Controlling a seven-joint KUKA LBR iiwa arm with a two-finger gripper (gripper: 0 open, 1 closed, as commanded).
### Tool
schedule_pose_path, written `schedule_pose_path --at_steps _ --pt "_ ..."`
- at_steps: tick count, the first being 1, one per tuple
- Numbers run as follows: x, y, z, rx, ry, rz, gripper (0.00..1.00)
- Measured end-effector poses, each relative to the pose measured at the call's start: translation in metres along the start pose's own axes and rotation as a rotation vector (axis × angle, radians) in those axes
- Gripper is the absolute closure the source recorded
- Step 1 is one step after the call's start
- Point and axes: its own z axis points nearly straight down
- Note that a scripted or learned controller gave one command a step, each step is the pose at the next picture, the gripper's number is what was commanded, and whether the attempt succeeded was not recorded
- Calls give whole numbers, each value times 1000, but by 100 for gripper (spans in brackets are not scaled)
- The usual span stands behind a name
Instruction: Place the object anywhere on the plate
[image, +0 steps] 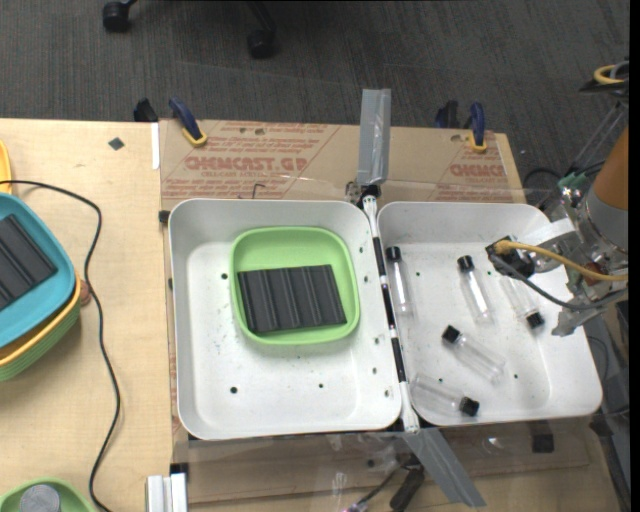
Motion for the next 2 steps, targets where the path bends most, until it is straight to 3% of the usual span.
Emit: schedule_pose_path --at_steps 1,2 --pt "-21 24 -13 -1 2 -3 0" --pt "-38 -11 -11 0 1 -6 0"
